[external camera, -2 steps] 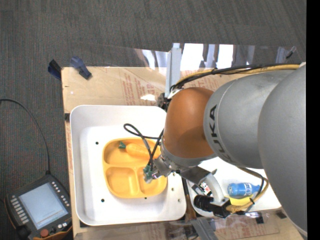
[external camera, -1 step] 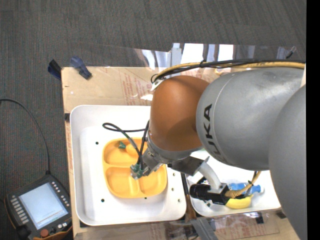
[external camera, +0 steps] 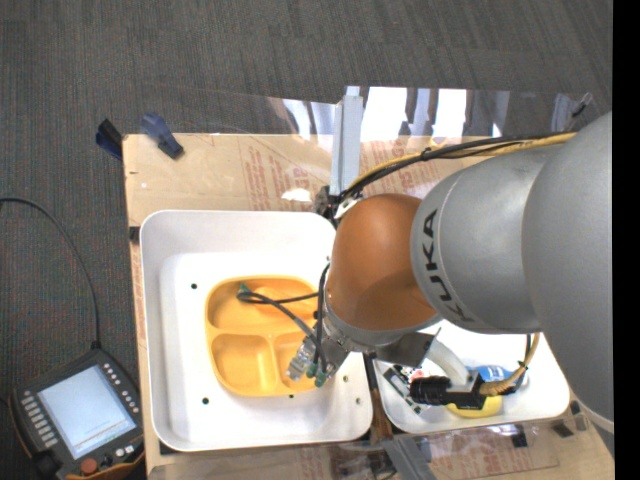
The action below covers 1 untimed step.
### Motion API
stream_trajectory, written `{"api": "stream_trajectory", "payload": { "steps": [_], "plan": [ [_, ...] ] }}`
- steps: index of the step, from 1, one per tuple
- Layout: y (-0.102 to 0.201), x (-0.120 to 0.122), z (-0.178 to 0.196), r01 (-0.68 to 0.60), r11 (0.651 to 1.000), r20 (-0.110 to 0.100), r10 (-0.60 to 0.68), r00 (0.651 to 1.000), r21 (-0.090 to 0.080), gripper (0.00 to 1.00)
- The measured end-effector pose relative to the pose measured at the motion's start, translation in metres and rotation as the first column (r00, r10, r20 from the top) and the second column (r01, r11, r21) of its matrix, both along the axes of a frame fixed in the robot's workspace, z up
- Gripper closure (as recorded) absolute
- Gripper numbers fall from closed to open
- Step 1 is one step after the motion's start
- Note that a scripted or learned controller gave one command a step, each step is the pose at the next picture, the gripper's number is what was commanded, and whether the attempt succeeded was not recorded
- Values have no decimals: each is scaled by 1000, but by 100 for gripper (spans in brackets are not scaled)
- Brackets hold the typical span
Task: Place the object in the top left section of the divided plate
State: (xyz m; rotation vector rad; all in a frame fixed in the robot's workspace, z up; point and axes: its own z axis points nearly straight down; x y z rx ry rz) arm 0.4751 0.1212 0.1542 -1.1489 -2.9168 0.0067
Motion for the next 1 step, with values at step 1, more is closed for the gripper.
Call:
{"api": "stream_trajectory", "payload": {
  "steps": [1],
  "plan": [
    [25, 38, 100, -52, 999, 5, 52, 999, 1, 100]
  ]
}}
